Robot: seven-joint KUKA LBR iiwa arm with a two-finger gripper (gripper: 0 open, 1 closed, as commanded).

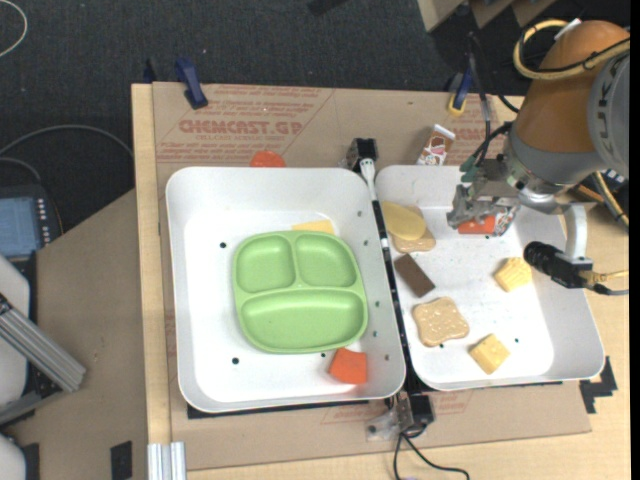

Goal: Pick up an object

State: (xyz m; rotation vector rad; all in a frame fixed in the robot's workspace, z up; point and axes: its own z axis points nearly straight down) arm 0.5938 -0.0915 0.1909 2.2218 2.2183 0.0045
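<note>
Cardboard covers the table [250, 118] under two white bins. Left bin [190, 268] carries a green divided plate [298, 290] and an orange block [349, 366]. Right bin [560, 358] holds scattered toy foods. At its far edge the gripper [478, 216] sits low over a red-orange piece [478, 225]; whether it grips, I cannot tell. Nothing looks lifted yet, so the pick is likely unfinished.

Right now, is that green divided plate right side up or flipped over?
Right side up: the green divided plate shows three hollow compartments facing upward in the left bin.
</note>
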